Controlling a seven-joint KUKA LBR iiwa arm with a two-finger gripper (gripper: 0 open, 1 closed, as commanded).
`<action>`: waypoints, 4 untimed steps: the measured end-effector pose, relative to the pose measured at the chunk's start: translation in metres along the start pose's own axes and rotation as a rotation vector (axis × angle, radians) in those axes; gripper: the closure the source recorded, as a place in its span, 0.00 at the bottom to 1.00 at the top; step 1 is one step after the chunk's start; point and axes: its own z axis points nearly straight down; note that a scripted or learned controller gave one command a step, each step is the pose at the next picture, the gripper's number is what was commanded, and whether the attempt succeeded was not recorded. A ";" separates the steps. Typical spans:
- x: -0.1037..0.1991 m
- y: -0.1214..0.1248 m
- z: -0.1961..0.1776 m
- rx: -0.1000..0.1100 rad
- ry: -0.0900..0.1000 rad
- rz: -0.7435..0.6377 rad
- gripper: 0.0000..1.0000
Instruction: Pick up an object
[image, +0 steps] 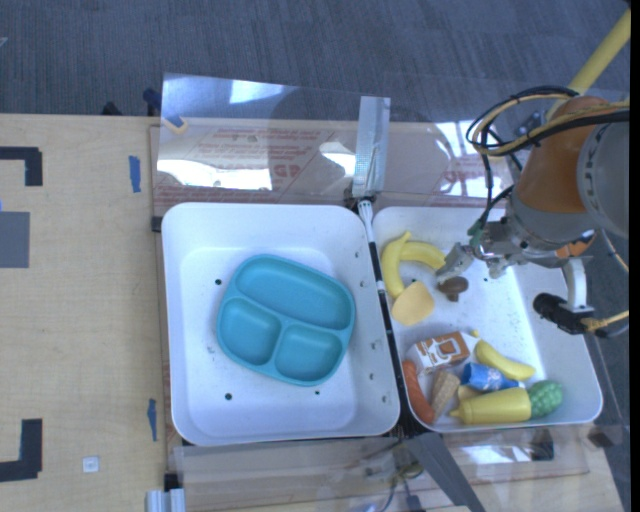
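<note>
The arm reaches in from the right over the back part of the right bin. Its gripper hangs low near the middle of that bin's back half, and its fingers stand apart, one toward the banana and one toward the right; between and just below them lies a small brown piece on the bin floor, not clamped as far as can be seen.

The banana curves along the bin's left wall, close to the divider between the two bins. Just in front of it sits a pale yellow wedge, also tight to that wall. The bare floor to the right of the brown piece, toward the right wall, leaves open room.

The front of the right bin is crowded: a small orange and white carton, a second smaller banana, a blue item, a yellow bottle, a green piece, a carrot along the left wall and a cone lie touching or nearly so.

The left bin holds a blue divided plate near its centre, with white floor showing all around it out to the rims.
</note>
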 end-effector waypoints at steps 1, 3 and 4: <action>0.011 0.015 0.032 0.000 0.000 0.061 0.00; 0.010 0.017 0.020 -0.005 -0.003 0.059 0.00; -0.003 0.007 0.011 0.002 0.000 0.257 0.00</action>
